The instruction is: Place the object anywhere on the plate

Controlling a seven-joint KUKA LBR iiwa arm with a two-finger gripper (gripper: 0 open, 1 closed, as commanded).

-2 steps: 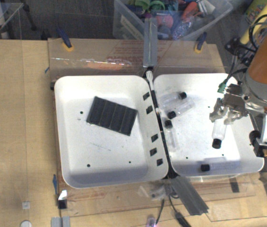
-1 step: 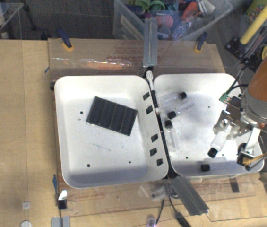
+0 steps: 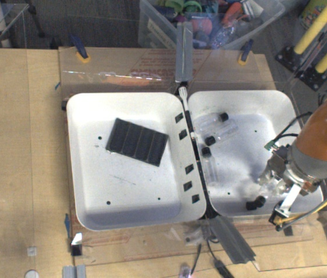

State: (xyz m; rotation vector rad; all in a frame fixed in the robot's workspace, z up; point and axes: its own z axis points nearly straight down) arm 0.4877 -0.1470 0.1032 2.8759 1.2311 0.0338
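Dark plate (image 3: 137, 142) lies bare in the left bin (image 3: 88, 207). Clear bottles (image 3: 220, 126) lie in the right bin (image 3: 279, 100), where the gripper (image 3: 270, 181) sits low; its grip is unreadable, so placing probably remains.

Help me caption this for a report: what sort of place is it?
Probably a robotics lab test bench: a grey arm reaches over two white bins clamped to a wooden bench, with a clear tub of assorted items behind.
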